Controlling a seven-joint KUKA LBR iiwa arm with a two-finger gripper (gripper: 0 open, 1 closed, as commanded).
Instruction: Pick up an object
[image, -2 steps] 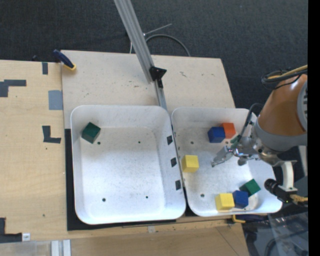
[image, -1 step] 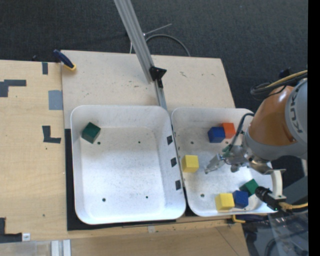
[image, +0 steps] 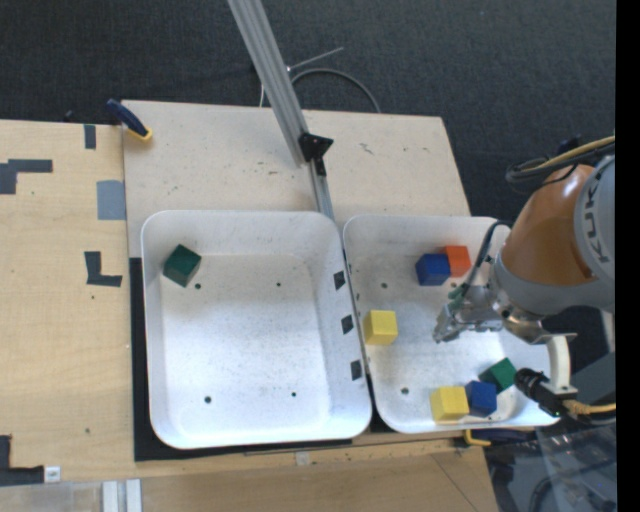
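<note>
Two blocks, blue block (image: 432, 268) and orange block (image: 458, 259), flank gripper (image: 447, 327).

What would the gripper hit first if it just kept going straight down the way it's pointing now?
Most likely the bare white floor of the right bin. The gripper points down between the yellow cube on its left and the blue cube above it, seemingly over neither. Depth is hard to judge from this slanted view.

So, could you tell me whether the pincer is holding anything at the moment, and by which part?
Nothing shows between the fingers of the pincer; it hangs over bare floor in the right bin.
</note>
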